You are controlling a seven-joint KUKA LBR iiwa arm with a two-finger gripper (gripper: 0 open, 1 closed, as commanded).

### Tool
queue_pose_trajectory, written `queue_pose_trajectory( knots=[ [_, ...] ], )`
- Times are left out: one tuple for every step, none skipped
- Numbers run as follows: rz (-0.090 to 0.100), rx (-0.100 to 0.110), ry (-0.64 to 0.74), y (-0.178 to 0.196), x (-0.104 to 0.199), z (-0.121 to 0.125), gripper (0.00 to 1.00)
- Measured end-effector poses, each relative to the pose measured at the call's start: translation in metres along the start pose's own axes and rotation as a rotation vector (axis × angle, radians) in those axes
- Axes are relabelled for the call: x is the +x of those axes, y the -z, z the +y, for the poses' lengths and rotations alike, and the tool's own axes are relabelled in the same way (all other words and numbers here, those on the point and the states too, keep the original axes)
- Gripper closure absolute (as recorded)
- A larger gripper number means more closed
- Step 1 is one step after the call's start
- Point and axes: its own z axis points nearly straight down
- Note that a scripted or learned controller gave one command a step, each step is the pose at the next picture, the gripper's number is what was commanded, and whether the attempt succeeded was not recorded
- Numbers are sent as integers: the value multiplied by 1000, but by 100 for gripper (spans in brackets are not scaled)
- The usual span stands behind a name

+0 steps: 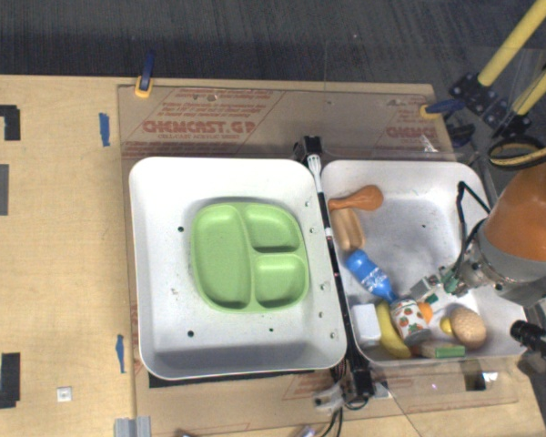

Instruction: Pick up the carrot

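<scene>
The carrot (357,198) lies in the right bin (409,182), at its far left corner. It is an orange piece lying crosswise, with its thick end to the right and its thin end by the bin's left wall. Just nearer than it and touching it is a tan cylinder (347,229) that runs along that wall, and nearer again lies a blue bottle (369,276), tilted. The near end of the bin holds a cluster: a white block (364,321) against the left wall, a banana (392,332) beside it, a small patterned carton (408,317), a tan egg-shaped thing (465,327) to the right, and a green strip (448,351) along the near edge. The gripper (441,285) hangs over this cluster, just above the carton and well apart from the carrot, with nothing seen in its grasp. How far open it is I cannot tell, since its tip blurs into the clutter below. The arm (528,230) comes in from the right, its orange band over the bin's right rim. The left bin (155,244) holds a green divided plate (220,260) at its middle.
</scene>
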Motion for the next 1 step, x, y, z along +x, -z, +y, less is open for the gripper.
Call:
queue_pose_trajectory(
  knots=[
    [12, 8, 177, -10, 40, 10, 0]
  ],
)
